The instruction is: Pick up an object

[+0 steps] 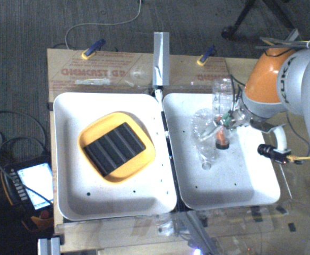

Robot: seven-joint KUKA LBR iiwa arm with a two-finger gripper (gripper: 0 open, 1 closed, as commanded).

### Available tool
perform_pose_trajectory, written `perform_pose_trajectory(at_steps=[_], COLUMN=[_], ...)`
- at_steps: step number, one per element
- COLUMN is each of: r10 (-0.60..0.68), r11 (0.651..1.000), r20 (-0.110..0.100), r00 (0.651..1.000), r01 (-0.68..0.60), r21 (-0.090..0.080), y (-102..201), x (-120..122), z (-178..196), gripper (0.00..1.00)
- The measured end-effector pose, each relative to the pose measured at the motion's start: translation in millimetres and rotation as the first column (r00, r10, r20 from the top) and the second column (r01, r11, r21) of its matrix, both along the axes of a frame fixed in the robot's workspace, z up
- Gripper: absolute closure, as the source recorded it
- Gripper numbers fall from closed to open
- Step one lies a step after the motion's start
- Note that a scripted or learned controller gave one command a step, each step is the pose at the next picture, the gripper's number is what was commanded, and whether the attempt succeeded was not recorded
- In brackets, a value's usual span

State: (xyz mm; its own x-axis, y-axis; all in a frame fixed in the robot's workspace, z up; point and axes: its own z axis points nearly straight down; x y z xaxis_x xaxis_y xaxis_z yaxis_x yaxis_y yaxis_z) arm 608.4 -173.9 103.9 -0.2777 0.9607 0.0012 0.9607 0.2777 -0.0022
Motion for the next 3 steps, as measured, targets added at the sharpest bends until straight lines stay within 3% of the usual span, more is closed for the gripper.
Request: perform_pose_trajectory(at_steps=[1, 2, 3], r10=[0.042, 0.044, -0.016], r11=[0.999, 0.999, 1.000], r20=[0.015, 0.015, 0.002], r00=[0.999, 0.999, 1.000], r01=[-0.042, -0.044, 0.016], r21=[-0.004, 0.000, 0.000], y=[-6, -4, 88], x=[1, 1, 14], z=[-12, -3, 80], gripper=[0.00, 1.00, 1.00])
